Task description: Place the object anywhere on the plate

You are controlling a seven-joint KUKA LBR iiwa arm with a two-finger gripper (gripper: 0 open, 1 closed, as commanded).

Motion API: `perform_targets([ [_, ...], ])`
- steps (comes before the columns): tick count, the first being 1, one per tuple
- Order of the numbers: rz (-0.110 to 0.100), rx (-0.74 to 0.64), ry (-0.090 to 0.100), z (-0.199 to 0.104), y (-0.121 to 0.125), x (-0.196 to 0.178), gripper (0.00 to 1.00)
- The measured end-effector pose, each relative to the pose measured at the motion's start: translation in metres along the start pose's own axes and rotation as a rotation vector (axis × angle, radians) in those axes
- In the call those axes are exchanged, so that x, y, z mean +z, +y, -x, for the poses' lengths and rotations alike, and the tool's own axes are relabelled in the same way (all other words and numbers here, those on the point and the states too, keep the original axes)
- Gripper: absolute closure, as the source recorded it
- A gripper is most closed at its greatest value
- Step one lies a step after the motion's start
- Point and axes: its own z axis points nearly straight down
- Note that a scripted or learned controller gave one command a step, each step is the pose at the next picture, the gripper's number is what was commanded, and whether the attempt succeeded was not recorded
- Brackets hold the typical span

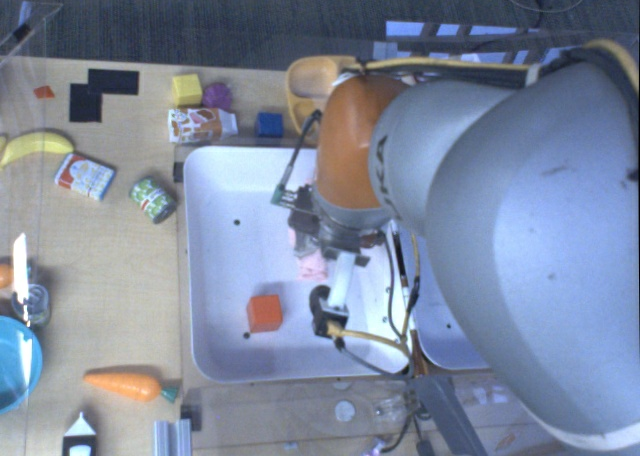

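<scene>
An orange cube (265,313) rests on the floor of the left white bin (215,244), near its front. A small pink object (312,264) lies in the middle of the same bin, partly covered by the arm's wrist. My gripper (308,242) hangs right over the pink object, below the orange band of the arm; I cannot tell whether it touches it. A blue plate (15,364) shows at the far left edge of the bench, outside both bins.
The bulky grey arm hides most of the right bin (450,344). Around the bins on the bench lie a banana (35,147), a small carton (85,177), a green can (153,199), a carrot (125,384), a juice box (200,124) and coloured blocks (186,90).
</scene>
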Motion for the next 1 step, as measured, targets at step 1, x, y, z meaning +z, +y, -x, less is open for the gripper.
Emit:
perform_targets([
  [1, -0.002, 0.044, -0.001, -0.0658, -0.0218, 0.054, 1.0],
])
